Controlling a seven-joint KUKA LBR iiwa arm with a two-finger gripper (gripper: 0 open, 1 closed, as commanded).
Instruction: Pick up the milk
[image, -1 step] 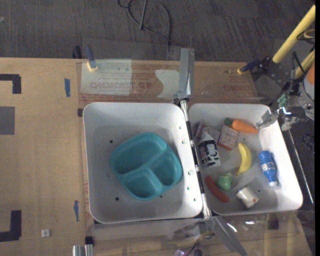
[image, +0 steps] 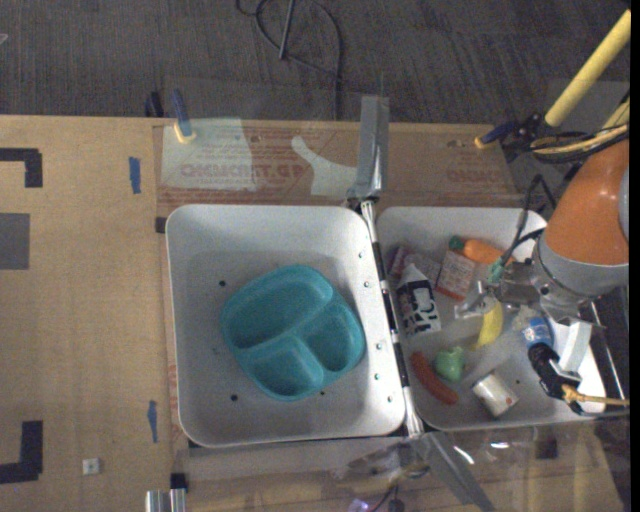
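We see two shallow white bins with rounded corners sitting side by side on a brown cardboard-covered bench. The left bin (image: 190, 250) holds a teal plastic tray (image: 291, 330), smooth and matte, moulded into three compartments and lying at a slant. The right bin (image: 420, 222) is crowded with small toy groceries. The milk (image: 416, 303), a small black-and-white carton with a cow-patch print, lies near that bin's left wall, just beside the divider; its lettering is too small for us to read. Near it sit an orange-and-white carton (image: 458, 274), an orange carrot shape (image: 480, 250), a yellow banana (image: 490, 325), a green pear-like piece (image: 450, 362), a red sausage-like piece (image: 434, 379) and a small white cup (image: 493, 393). The grey arm with its glossy orange band (image: 590, 215) reaches in from the right, and the gripper (image: 487, 297) hovers over the middle of the right bin, apart from the milk; we cannot tell whether it is released or clenched. Faint mirrored printing shows on the cardboard behind the bins, but we cannot read it. Blue tape strips (image: 134, 175) mark the bench.
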